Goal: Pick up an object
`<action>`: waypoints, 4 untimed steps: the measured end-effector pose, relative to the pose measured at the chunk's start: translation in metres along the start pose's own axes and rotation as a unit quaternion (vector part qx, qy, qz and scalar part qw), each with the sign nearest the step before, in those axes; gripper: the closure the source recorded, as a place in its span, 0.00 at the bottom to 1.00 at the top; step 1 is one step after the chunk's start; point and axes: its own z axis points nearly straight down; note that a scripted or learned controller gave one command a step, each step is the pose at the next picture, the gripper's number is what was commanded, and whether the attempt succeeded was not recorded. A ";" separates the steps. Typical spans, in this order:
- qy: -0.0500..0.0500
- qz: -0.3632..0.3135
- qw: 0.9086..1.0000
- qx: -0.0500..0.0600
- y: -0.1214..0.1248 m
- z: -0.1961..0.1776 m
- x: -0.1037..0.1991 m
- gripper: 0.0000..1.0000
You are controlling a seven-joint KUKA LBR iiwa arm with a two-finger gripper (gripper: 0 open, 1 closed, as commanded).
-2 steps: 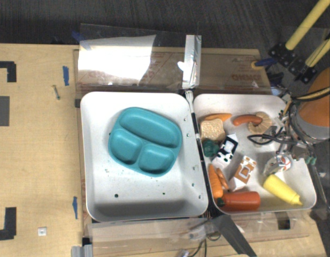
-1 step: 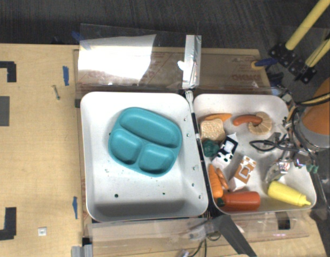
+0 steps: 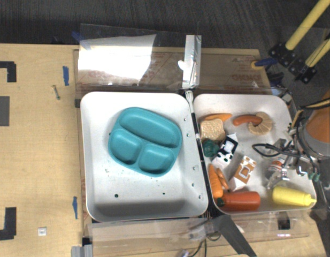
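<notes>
No object is seen to be picked up yet, so the task is judged to be at its start or in the approach. The gripper (image 3: 276, 169) is seen low over the right side of the right bin (image 3: 282, 101), just above the yellow toy (image 3: 293, 197), and nothing is seen to be held in it. Whether the gripper is open or closed cannot be told, because its tip is lost in a tangle of dark cables and metal parts. All candidate things lie in the right bin: a bread slice (image 3: 212, 128), an orange sausage (image 3: 244, 120) touching a round biscuit (image 3: 264, 123), a black-and-white cube (image 3: 227, 148), a small printed box (image 3: 245, 170), a carrot (image 3: 217, 180) and a red toy (image 3: 241, 199) near the front wall. In the left bin (image 3: 90, 143) 1 teal divided plate (image 3: 145, 141) is set, well apart from the gripper. A grasp, a lift and a clear hold are judged to be left. The arm (image 3: 320, 130) is cut off by the right edge, so little more than its orange band is made out. Which thing is aimed at cannot be told, though the yellow toy and the small box lie nearest. A small green thing (image 3: 209, 148) beside the bread is too unclear to be named.
</notes>
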 end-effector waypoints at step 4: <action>0.001 0.082 0.997 0.000 0.010 0.001 -0.052 0.00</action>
